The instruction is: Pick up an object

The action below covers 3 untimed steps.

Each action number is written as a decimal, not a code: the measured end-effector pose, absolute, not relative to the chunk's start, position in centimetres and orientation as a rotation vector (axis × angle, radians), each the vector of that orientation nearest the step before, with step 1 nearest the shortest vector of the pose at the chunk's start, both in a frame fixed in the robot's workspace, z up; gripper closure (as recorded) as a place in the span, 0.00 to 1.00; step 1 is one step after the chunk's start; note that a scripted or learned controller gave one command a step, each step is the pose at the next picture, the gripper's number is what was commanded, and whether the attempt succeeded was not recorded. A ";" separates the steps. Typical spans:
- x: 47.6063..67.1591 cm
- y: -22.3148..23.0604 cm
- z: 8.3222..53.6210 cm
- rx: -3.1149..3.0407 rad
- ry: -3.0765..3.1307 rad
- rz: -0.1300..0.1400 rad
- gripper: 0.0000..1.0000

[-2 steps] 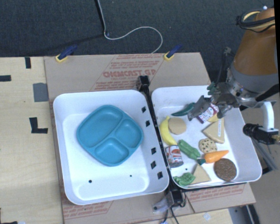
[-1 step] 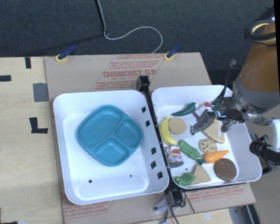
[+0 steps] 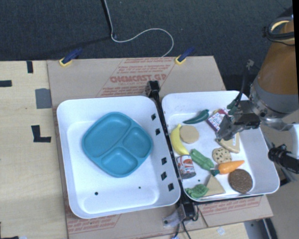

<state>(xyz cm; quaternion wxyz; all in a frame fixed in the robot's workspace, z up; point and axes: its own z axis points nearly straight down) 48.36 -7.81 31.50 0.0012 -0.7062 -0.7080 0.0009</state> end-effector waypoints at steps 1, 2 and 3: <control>54.3 -5.1 26.2 -2.215 -2.222 0.005 1.00; 51.4 3.8 20.9 -2.206 -2.225 0.008 1.00; 48.3 -0.7 31.8 -2.228 -2.223 -0.009 1.00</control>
